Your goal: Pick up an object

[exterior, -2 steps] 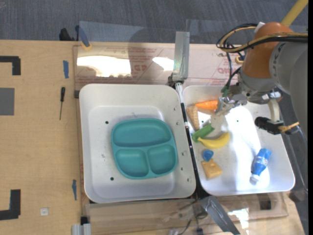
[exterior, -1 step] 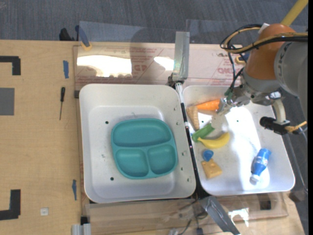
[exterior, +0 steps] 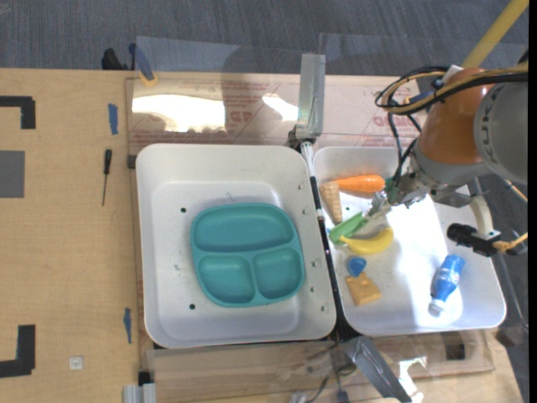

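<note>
White bins sit side by side on the bench [exterior: 59,250]. We log the left bin [exterior: 159,175] with a teal tray [exterior: 247,253] lying flat at its centre, three compartments showing.

We count the items in the right bin [exterior: 478,309]:
- carrot [exterior: 362,184], near the far edge, lying across;
- cone [exterior: 332,200], tan, by the far-left corner, along the left wall;
- green piece [exterior: 348,227], just below the cone, slanted toward the gripper;
- banana [exterior: 371,242], touching the green piece, left of centre;
- blue piece [exterior: 357,266], small, just nearer than the banana;
- cracker [exterior: 363,290], tan block, near the left wall toward the near edge;
- bottle [exterior: 446,284], blue with a white cap end, tilted, by the near-right corner.

We see the arm [exterior: 470,128] come in over the right bin's far-right corner. Its gripper [exterior: 383,206] is low over the bin, tip between the carrot and the banana, right at the upper end of the green piece. We cannot tell how far the jaws are parted, nor whether anything is caught between them; the tip is small and blurred against the clutter.

We note a screwdriver [exterior: 106,175] on the bench, well left of the left bin.
</note>
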Tool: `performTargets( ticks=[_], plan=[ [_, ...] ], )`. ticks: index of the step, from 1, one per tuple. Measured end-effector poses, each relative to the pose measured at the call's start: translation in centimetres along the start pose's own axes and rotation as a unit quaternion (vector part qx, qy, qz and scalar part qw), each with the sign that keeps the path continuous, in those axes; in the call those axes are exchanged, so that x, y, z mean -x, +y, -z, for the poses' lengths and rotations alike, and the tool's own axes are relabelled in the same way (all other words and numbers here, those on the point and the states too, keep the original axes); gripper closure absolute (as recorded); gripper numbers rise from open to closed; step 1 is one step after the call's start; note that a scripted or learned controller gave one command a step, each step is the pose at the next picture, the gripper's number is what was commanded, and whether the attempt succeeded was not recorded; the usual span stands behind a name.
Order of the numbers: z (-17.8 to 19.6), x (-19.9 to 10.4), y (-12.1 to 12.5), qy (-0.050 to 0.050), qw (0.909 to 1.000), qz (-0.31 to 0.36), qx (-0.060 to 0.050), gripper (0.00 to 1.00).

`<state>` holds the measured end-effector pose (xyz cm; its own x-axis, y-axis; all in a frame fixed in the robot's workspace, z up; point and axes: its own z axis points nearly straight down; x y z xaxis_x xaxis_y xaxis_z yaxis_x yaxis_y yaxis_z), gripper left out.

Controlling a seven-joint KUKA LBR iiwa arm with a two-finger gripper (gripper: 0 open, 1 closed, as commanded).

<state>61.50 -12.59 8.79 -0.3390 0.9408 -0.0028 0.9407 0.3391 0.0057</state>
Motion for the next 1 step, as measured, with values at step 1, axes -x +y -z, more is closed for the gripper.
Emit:
performTargets(
  ticks=[1],
  plan=[
    [-0.36,3.10,3.58,0.009,0.9890,-0.146,-0.021,1.00]
  ],
)
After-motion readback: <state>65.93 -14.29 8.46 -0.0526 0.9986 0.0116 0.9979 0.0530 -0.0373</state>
